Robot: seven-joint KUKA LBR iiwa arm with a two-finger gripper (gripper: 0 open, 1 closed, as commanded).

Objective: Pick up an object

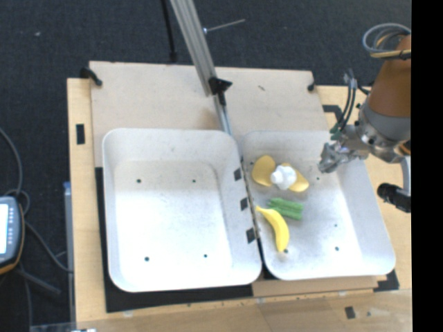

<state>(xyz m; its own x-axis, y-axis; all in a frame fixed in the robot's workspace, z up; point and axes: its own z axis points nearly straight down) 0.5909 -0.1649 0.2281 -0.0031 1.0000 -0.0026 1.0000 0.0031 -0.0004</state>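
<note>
Four items bunched at the left side of the right bin: yellow disc, white lump resting on it, green piece, banana; end effector over the bin's far right, nothing seen in it, grip state cannot be told; banana judged best pick, grasped across its width; dividing wall crowds its left; open floor lies right; left bin alongside.
</note>
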